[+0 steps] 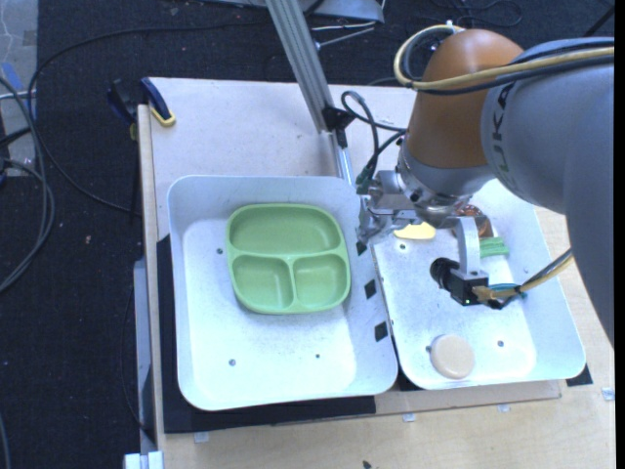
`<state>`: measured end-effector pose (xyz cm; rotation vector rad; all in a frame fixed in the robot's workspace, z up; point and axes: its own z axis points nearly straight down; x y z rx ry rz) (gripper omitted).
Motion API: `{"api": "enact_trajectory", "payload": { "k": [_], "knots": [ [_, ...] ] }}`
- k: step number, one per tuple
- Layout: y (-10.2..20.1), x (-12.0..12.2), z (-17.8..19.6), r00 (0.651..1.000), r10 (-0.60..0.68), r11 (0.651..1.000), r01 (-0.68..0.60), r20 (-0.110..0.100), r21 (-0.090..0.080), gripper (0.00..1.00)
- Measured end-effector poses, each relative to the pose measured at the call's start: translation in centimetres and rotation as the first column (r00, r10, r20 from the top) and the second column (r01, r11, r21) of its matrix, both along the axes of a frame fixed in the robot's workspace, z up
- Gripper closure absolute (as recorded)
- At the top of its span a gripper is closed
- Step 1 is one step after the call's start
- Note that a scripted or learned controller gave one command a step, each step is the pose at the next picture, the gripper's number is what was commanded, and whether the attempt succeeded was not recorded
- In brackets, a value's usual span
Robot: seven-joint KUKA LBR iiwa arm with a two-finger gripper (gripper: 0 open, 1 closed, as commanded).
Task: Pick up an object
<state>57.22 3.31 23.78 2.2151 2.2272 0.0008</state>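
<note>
1. Closest to us, a cream disc (452, 357) lies flat at the near end of the right bin (410, 306), all on its own, well apart from the gripper.
2. Across the divide, the left bin (273, 360) has bare white floor at its near end.
3. Moving up, a green plate (290, 259) with three compartments sits flat in the middle of the left bin, nothing in it, and nothing touching it.
4. Now the action: the gripper (365, 231) hangs low at the rim where the two bins meet, just right of the plate's far corner. Are the jaws open or closed? Cannot tell from this angle, and nothing can be seen held there.
5. Just beside it, in the right bin, a yellow piece (418, 231) peeks out from under the wrist, partly hidden.
6. Further right, a green piece (493, 247) lies near the same bin's far side, half covered by the robot.
7. Above them looms the grey arm (557, 125), coming in from the right, its orange band (459, 76) over the far end of the right bin.
8. Beyond the bins, the pale tabletop (234, 125) carries a slanted metal pole (303, 57).
9. At the far left corner, a clamp (156, 106) with a yellow tip grips the tabletop's edge.
</note>
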Motion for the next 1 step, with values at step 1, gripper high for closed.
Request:
{"api": "enact_trajectory", "payload": {
  "k": [1],
  "knots": [
    [5.43, -0.47, 0.82, 1.000, 0.003, 1.000, -0.003, 0.000, 0.001, 1.00]
  ]
}}
